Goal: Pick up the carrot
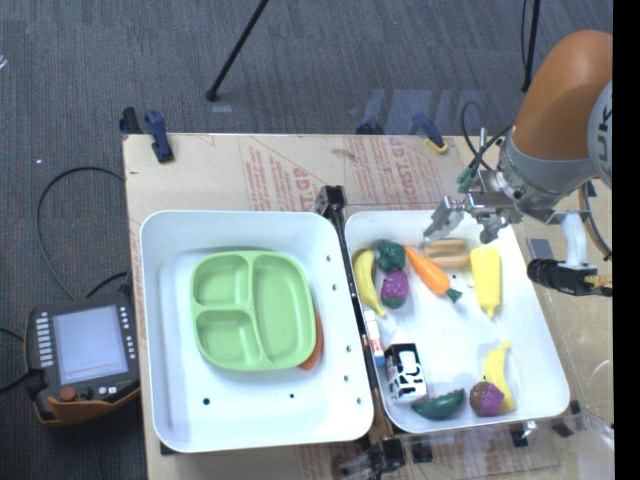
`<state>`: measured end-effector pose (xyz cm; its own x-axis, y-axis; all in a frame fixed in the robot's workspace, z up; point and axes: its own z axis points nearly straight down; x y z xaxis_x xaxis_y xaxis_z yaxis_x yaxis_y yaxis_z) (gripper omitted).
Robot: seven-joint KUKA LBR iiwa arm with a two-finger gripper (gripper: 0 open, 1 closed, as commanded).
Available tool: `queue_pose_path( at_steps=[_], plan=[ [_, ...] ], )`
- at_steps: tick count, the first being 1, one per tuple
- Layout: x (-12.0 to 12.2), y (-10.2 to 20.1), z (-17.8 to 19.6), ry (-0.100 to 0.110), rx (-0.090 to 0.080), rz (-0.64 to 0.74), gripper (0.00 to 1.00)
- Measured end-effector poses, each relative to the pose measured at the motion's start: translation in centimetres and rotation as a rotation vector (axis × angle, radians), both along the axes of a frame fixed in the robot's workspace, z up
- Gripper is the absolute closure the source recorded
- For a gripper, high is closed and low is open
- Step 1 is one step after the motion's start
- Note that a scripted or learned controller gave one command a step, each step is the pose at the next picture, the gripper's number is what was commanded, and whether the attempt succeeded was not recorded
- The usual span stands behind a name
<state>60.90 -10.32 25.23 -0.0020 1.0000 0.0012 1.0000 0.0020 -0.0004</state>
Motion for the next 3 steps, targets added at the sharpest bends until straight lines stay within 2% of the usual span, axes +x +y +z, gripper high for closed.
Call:
queue_pose_path(
  at_steps=[1,2,3],
  plan=[
    [0.6,-1.7,-14.6,0.001,0.001,-0.126,0.0],
    [0.6,-1.9,-13.7,0.002,0.004,-0.135,1.0],
    [-4.5,2.5,-16.7,0.008,0.002,-0.075,1.0]
  ],
)
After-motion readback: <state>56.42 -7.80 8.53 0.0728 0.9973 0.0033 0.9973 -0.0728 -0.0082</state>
